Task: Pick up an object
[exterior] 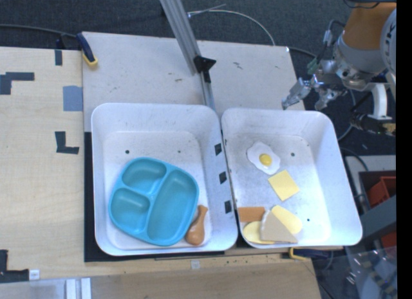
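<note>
My gripper (pixel 309 95) hangs above the far right corner of the right bin (pixel 335 163), its two fingers spread apart with nothing between them. In that bin lie a toy fried egg (pixel 264 158), a yellow cheese square (pixel 283 184), an orange block (pixel 251 214) and a pale sandwich wedge (pixel 278 226) on a yellow piece at the near edge. The left bin (pixel 103 130) holds a blue divided plate (pixel 154 200) and a brown toy drumstick (pixel 197 227) beside its near right side.
A slanted metal rail (pixel 180 21) runs down from the top to the gap between the bins. A yellow-and-blue tool (pixel 87 50) lies at the board's far left corner. Cables (pixel 238 16) cross behind the bins.
</note>
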Robot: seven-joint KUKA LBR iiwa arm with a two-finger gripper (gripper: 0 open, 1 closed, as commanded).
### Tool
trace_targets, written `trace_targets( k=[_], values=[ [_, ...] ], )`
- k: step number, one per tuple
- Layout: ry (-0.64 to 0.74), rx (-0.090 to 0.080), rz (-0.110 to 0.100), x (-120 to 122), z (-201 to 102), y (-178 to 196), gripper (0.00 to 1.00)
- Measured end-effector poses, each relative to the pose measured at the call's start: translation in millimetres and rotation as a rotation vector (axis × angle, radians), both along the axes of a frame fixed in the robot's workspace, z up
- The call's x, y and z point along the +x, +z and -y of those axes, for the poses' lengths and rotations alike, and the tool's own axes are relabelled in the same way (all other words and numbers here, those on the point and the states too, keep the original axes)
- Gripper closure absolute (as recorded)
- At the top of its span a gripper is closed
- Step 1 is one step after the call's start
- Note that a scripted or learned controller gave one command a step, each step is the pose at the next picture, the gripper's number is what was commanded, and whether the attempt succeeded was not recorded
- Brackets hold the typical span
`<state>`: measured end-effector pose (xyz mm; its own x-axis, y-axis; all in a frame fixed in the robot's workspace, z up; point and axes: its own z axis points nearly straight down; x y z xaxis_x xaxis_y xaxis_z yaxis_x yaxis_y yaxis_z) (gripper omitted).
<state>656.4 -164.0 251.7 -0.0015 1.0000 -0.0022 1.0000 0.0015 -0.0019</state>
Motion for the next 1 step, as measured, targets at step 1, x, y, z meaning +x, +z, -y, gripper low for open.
trace_targets(
  k=[1],
  values=[
    [-0.001,0.0,0.003,11.4,11.1,8.4,0.0]
  ],
)
